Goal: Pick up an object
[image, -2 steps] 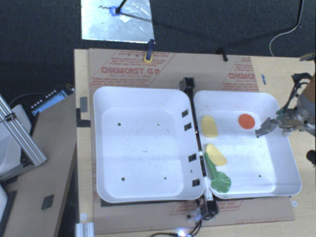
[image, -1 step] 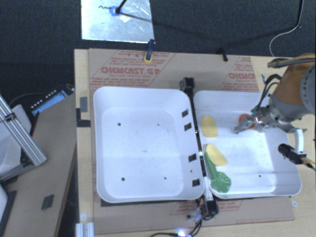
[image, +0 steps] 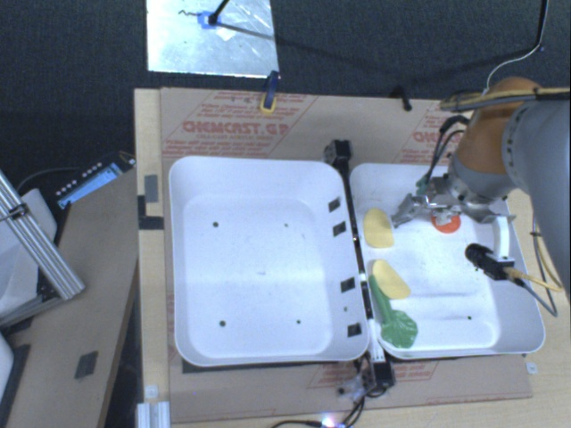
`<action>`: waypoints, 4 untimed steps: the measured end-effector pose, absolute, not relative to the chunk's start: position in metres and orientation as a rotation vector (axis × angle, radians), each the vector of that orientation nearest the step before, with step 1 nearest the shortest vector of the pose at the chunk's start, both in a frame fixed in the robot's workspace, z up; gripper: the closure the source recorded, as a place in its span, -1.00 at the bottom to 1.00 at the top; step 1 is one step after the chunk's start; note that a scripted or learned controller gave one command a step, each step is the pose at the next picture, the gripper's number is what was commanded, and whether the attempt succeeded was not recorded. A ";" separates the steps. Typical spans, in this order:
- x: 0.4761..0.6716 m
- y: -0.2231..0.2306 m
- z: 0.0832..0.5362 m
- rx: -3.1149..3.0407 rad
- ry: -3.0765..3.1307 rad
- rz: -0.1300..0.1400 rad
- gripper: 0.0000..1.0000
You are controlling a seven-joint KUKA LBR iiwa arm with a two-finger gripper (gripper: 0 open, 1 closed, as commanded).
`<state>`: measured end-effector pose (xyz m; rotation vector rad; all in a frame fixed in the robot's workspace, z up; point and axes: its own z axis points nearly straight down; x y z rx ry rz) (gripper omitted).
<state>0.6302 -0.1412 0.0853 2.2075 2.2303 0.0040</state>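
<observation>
Two white bins [image: 259,172] share the bench; the gripper [image: 412,209], maybe open and empty, should drop slowly at nine o'clock onto the yellow piece [image: 378,229].

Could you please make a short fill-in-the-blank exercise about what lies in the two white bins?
1. All the objects lie in the ____ bin.
2. The green object lies nearest the bin's ____ edge.
3. Two objects, one above the other, are ____ in colour.
4. The gripper is near an ____ object.

Missing words: right; front; yellow; orange
</observation>
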 end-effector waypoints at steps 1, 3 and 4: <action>0.586 -0.162 0.084 2.223 2.221 -0.003 -1.00; 0.575 -0.206 0.085 2.209 2.224 0.006 -1.00; 0.627 -0.183 0.086 2.208 2.226 0.006 -1.00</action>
